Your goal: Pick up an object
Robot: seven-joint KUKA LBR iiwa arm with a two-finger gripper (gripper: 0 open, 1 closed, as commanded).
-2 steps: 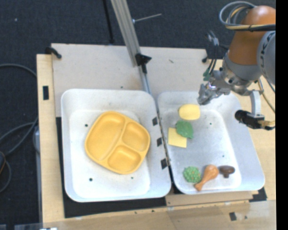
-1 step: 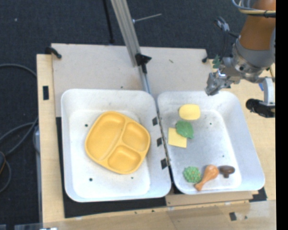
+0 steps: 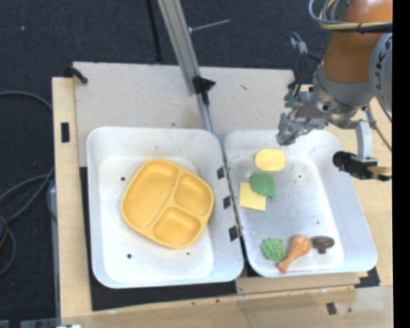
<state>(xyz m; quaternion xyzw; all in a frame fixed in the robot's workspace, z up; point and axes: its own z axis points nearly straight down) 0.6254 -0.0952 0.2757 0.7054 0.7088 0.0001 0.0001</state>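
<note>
Yellow plastic, a three-compartment tray (image 3: 167,202), is seen lying tilted in the left white bin (image 3: 109,149). In the right white bin (image 3: 342,203) a pale yellow oval piece (image 3: 269,160) is found near the far wall, touched by a green leaf-shaped toy (image 3: 263,184) and a flat yellow square (image 3: 252,197). At the near wall a green broccoli toy (image 3: 273,249), a tan drumstick (image 3: 294,250) and a brown mushroom (image 3: 322,243) are lined up. The pincer (image 3: 287,134) is held above the far rim, just beyond the oval piece, nothing gripped; whether it is apart cannot be told.

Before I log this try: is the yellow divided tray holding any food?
Empty. The yellow tray in the left bin shows three bare compartments.
</note>
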